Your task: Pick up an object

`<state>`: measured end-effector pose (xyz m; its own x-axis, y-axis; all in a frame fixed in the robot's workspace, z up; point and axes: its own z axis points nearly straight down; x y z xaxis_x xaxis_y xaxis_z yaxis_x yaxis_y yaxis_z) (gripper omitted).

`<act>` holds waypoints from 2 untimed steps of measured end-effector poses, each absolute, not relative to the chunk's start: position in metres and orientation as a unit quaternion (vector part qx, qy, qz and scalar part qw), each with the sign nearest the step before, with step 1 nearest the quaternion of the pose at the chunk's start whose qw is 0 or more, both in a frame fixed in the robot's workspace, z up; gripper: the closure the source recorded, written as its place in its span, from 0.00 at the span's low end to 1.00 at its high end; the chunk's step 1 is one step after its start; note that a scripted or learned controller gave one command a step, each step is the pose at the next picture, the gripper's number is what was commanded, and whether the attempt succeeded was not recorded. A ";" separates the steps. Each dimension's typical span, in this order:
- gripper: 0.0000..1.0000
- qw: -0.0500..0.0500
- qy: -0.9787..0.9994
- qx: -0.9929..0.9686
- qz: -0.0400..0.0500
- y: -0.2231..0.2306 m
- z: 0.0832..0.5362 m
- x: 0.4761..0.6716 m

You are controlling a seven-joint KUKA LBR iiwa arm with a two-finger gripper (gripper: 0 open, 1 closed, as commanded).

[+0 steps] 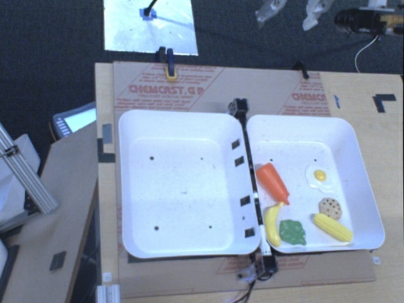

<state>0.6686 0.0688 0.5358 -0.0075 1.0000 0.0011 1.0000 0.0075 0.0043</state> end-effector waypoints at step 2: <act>1.00 0.001 0.710 0.704 0.002 0.140 0.547 0.666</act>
<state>0.6658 0.1397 0.5468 -0.0075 1.0000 0.0014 1.0000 0.0075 0.0053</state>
